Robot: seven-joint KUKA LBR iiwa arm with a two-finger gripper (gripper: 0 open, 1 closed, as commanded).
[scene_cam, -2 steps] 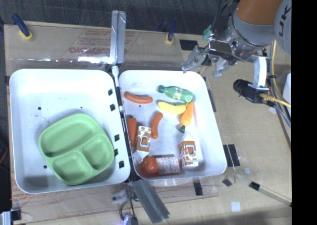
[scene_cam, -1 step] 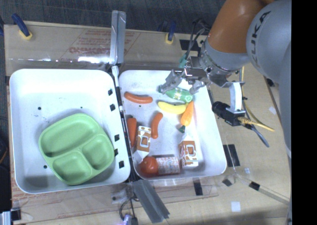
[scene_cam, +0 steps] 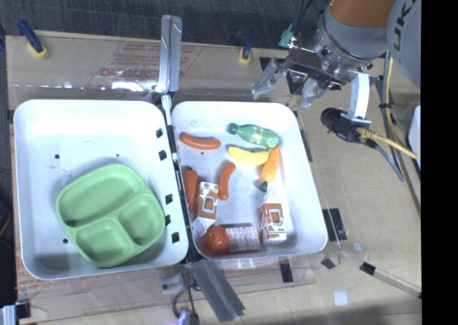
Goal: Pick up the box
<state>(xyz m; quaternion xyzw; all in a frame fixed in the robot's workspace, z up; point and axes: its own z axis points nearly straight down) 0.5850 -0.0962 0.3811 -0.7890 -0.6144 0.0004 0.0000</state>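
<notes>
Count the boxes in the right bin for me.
2. One small carton lies left of center beside the sausages; another carton lies near the front right corner. None looks hidden.

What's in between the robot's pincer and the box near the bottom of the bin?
In the camera view, the banana and the carrot lie between the pincer and the box. The green bottle lies there too.

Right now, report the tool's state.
Tool: open, holding nothing, hovering above the far right corner of the right bin, clear of the box.
</notes>
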